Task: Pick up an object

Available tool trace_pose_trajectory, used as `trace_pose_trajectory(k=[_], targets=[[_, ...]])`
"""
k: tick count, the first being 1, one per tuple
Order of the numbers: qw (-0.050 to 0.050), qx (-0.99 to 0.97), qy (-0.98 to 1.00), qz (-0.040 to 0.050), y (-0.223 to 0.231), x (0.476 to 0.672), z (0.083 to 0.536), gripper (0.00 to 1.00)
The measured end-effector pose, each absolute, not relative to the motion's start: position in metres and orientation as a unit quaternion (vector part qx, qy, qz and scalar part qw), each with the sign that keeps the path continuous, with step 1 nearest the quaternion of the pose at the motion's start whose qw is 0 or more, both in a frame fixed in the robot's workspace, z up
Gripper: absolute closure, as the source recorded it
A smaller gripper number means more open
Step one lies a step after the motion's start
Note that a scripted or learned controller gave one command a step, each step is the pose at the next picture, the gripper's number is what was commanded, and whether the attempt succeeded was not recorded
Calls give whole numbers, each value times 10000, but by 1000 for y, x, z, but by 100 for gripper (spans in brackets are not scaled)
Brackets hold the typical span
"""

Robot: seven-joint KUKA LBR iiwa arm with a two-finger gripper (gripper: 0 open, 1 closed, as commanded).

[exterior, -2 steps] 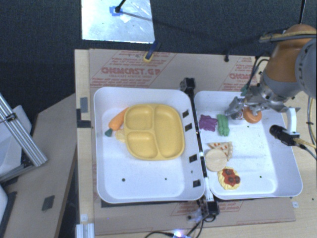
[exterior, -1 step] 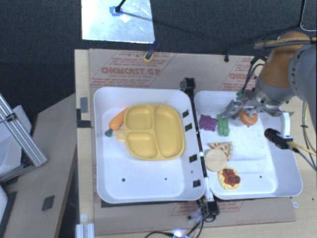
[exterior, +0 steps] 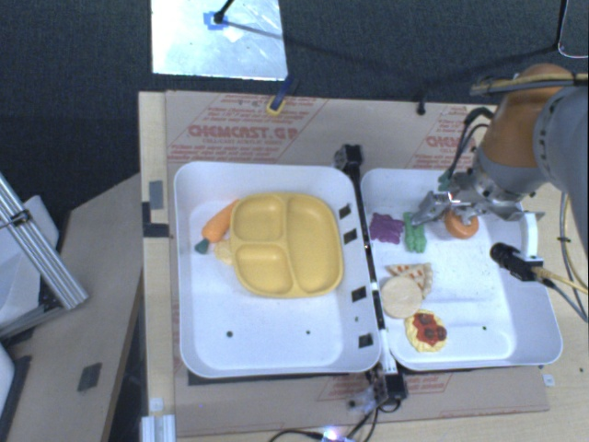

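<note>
In the right bin (exterior: 543, 339), the gripper (exterior: 440, 208) hangs low beside an orange fruit (exterior: 461, 226) and above green (exterior: 416, 237) and purple (exterior: 387, 228) toys, though I cannot tell how its fingers stand.

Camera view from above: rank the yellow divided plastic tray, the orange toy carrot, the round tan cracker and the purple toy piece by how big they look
1. Yellow divided plastic tray, by far.
2. Orange toy carrot, partly hidden by the tray.
3. Round tan cracker and purple toy piece look alike; no ranking.
</note>
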State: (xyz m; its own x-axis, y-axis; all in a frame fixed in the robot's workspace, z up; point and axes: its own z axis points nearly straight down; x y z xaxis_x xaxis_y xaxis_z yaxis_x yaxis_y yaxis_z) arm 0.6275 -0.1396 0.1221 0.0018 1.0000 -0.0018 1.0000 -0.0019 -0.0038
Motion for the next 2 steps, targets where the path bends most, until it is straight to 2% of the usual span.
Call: trace_pose_trajectory(k=[1,2], targets=[[11,-7075,-7067,38,-141,627,132,100],[-24,-7067,-7075,-19,-140,619,184,100]])
